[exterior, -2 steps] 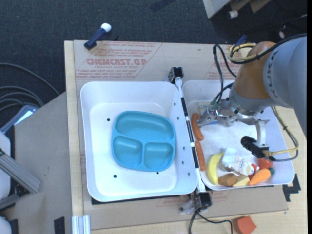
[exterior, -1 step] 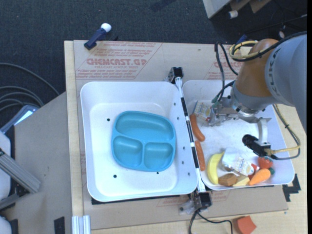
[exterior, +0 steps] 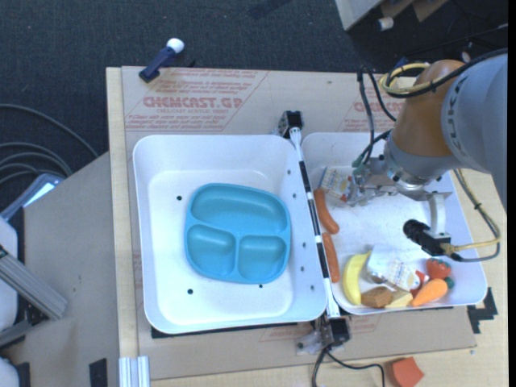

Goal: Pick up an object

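Camera view: arm [exterior: 451, 119] enters from upper right of frame, wrist over right bin [exterior: 472, 216]. Gripper [exterior: 360, 185] low at upper-left part of right bin, beside small printed packet [exterior: 337, 182]; open or closed state cannot be told.

Right bin contents: two orange sausages [exterior: 326, 210] along left wall; banana [exterior: 353, 277], wrapped packet [exterior: 393, 272], carrot [exterior: 428, 291] and tomato [exterior: 439, 268] clustered at lower edge.

Left bin [exterior: 153, 216], centre of frame: blue divided plate [exterior: 237, 233].
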You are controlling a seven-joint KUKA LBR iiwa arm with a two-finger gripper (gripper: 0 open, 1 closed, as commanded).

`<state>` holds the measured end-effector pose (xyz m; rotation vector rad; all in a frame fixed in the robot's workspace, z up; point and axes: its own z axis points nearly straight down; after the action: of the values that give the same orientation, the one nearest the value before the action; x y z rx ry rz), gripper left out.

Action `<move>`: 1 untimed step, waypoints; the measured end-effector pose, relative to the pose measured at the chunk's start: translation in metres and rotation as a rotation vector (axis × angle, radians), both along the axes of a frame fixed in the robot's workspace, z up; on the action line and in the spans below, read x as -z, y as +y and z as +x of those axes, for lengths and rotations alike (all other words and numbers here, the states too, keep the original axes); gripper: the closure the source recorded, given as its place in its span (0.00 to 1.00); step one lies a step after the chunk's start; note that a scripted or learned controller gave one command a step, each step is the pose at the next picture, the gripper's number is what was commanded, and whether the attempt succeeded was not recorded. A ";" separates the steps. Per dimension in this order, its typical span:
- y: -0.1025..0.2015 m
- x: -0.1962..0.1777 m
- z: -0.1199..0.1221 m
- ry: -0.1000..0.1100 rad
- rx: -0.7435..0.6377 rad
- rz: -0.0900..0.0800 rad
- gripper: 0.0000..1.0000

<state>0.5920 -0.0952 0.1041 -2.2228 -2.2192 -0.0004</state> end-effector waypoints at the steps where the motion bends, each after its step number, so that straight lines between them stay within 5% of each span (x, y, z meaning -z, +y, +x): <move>1: 0.000 -0.010 0.000 -0.001 0.000 0.000 1.00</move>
<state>0.5923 -0.0951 0.1139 -2.2236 -2.2193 -0.0013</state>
